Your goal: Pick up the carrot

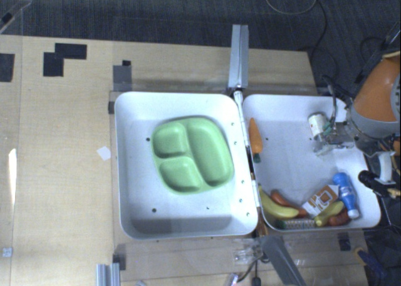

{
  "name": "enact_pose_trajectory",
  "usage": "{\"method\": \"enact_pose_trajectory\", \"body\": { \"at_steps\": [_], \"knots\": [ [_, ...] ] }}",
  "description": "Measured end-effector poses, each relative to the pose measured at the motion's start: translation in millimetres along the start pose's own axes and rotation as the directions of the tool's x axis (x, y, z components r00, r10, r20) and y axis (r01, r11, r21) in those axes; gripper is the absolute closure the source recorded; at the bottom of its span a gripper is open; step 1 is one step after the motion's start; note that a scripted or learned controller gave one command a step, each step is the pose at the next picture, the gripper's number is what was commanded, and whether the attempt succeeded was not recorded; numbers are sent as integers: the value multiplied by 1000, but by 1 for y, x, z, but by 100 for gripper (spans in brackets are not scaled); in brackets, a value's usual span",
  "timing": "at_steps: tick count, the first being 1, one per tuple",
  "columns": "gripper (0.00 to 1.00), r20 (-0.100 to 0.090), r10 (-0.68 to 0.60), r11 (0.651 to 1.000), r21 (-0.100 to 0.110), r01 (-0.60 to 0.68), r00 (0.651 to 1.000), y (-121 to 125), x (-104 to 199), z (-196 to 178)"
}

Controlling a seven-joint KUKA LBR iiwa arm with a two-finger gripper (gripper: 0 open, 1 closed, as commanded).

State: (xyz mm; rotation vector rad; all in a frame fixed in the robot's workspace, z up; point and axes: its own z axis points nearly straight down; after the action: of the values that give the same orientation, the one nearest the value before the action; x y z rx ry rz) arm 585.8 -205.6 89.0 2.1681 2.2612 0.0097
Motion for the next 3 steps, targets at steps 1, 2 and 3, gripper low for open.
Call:
{"method": "enact_pose_trajectory", "body": {
  "at_steps": [1,2,3],
  "knots": [
    [100,-35,-112,989,95,115,993,63,-11,3],
    [100,-40,-204,974,93,207,978,63,-14,4],
    [100,-36,-150,984,94,153,988,64,-13,4]
  ]
}}
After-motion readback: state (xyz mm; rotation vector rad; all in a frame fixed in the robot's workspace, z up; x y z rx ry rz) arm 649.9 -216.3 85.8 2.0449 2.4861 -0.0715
